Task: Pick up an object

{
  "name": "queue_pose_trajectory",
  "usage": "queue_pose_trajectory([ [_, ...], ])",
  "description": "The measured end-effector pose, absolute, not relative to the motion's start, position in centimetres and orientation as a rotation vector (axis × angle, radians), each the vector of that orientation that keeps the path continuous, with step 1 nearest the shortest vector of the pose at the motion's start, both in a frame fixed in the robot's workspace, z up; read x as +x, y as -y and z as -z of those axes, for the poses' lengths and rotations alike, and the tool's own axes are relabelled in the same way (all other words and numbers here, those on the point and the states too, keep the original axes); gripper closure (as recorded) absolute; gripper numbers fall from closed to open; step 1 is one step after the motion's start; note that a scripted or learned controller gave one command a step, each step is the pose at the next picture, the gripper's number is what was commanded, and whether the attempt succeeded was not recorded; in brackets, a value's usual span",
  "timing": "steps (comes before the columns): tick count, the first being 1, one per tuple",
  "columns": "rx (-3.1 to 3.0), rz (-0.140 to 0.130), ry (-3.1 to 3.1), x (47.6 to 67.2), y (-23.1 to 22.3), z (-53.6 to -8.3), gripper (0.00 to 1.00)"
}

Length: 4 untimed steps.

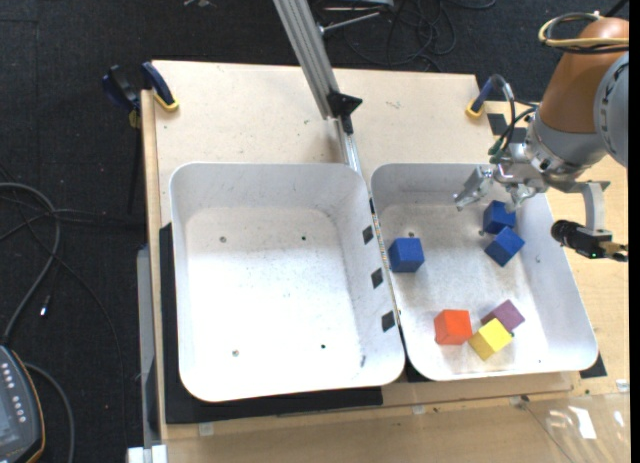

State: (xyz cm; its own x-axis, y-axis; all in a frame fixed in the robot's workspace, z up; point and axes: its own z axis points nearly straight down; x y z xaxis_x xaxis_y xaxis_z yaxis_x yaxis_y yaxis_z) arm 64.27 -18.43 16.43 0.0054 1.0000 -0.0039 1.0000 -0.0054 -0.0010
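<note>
Our gripper point(498, 189) hangs over the right bin's point(430, 366) far end with its fingers spread, holding nothing. Going left to right, we see a blue cube point(406, 254) mid-bin, orange point(453, 326), yellow point(491, 338) and purple point(508, 315) cubes clustered near, and two blue blocks point(500, 232) just beneath the gripper, likeliest targets.

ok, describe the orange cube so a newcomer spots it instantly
Look in the right bin, at its near edge. Three cubes cluster there: the orange cube is the leftmost, beside the yellow cube and purple cube, and is the only orange one.
</note>
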Motion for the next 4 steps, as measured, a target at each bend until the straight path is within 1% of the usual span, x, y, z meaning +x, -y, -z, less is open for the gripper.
queue_pose_trajectory([
  [1, 2.197, -0.015, -2.210, 62.4, 21.5, -12.3, 0.00],
  [2, 2.199, -0.016, -2.209, 62.4, 21.8, -12.0, 0.00],
  [3, 2.219, 0.000, -2.216, 58.5, 21.5, -9.7, 0.00],
  [4, 2.219, -0.002, -2.218, 58.5, 21.5, -10.6, 1.00],
])
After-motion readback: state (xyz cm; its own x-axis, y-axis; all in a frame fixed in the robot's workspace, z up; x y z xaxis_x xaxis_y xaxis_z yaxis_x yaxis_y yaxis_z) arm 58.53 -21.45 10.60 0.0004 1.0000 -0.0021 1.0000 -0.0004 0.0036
